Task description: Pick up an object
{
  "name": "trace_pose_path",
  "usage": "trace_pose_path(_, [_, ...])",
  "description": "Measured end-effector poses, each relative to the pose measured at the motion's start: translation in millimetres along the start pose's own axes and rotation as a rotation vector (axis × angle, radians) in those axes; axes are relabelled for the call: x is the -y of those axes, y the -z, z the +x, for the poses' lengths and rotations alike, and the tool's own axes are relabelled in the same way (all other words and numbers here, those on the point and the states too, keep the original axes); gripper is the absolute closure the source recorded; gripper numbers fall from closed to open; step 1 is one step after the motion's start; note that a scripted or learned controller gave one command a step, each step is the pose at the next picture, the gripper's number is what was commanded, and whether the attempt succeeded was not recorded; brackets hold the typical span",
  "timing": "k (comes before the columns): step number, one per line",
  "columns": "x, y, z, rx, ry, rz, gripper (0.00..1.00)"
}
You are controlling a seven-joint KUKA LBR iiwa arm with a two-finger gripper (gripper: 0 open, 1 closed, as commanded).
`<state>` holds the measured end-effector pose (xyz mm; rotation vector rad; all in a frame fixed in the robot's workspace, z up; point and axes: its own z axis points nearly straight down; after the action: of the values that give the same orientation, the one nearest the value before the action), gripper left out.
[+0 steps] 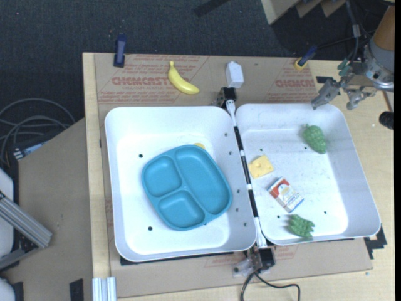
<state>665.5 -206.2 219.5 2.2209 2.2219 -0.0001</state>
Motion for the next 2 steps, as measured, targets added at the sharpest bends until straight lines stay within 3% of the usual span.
trace_pose_path(1, [-0.2,-136.6,-1.9,-0.006,0.001,0.006,0.00])
trace_pose_path(2, [-1.8,-124.2,-3.4,0.000,0.003,0.000,1.00])
